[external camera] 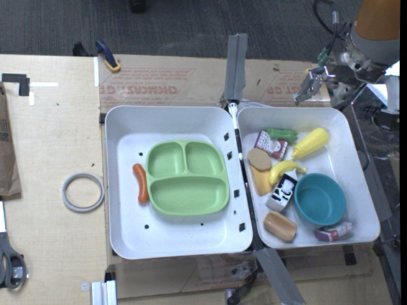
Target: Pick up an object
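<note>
Hovering claw (311, 84) | above-right of yellow bottle (310, 143) | well apart

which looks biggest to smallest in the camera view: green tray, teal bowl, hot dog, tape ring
1. green tray
2. teal bowl
3. tape ring
4. hot dog

The ring and hot dog are close in length; the ring covers more area, so its place above the hot dog is less sure.

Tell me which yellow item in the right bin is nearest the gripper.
The yellow squeeze bottle, in the bin's upper right; the banana lies lower, farther from the gripper.
</note>
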`<state>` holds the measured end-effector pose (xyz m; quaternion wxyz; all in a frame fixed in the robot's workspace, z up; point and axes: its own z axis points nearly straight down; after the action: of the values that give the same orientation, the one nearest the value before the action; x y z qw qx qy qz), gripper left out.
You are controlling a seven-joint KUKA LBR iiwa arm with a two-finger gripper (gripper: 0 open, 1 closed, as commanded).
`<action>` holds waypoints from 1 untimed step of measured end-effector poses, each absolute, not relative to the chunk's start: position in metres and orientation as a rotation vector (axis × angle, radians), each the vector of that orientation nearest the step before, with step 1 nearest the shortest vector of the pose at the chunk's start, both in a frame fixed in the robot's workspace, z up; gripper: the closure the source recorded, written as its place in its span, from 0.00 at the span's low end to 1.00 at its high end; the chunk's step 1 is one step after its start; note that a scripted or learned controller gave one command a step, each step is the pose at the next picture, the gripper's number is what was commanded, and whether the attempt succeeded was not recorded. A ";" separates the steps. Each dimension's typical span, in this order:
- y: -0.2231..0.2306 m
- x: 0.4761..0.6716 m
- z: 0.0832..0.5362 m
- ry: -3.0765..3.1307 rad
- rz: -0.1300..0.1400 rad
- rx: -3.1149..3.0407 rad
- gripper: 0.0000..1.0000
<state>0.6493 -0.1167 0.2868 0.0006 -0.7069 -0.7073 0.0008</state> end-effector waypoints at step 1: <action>-0.141 0.582 0.171 -2.301 0.003 -2.136 0.00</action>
<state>0.5822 -0.1413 0.1713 0.0009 -0.6804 -0.7328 0.0010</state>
